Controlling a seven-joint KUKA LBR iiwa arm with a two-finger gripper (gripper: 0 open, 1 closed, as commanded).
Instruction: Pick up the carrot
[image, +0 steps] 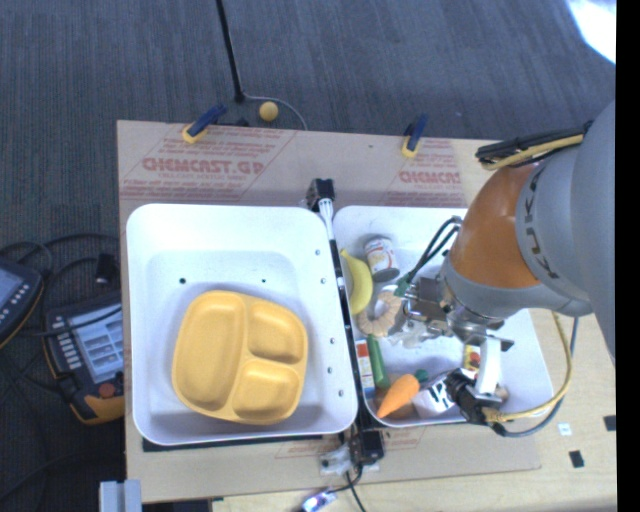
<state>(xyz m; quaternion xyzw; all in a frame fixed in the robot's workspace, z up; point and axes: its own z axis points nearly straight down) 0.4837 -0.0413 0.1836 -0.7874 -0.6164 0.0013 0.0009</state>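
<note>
The carrot (398, 394) lies at the near edge of the right bin (535, 350), below and just left of the hand (420, 312), with a green marker (376, 362) and a dark-capped item (437, 397) crowding it. A good approach, I judge, drops straight over the carrot's thick middle, closing across its width and clear of those neighbours. The hand hovers above the clutter; how far open it is I cannot tell, and nothing shows in its hold.

Small orange tapered plastic carrot (397, 395): lying flat, tilted diagonally, at near-left corner of right white bin (530, 385), against its near wall.
</note>
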